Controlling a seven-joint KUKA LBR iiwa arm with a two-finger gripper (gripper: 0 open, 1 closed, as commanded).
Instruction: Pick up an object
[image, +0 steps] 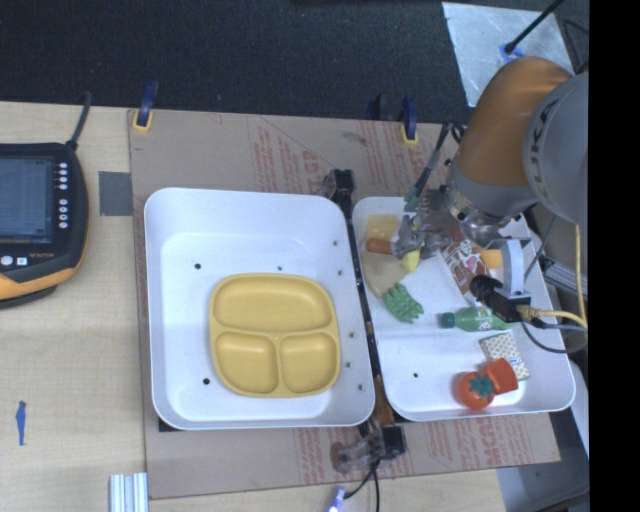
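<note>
Where the hand (410, 243) hangs, a knobbly green toy (402, 301) lies.

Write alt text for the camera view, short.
The grey-and-orange arm reaches from the right, its gripper low among small toys at the back of the right bin. A green toy and tomato lie nearer. The left bin holds a yellow divided tray.

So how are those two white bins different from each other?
The left bin carries one yellow divided tray; the right bin carries several small things, among them a green bottle and a toy tomato. The gripper is down in the right bin, not the left. Both are shallow, white and side by side.
</note>
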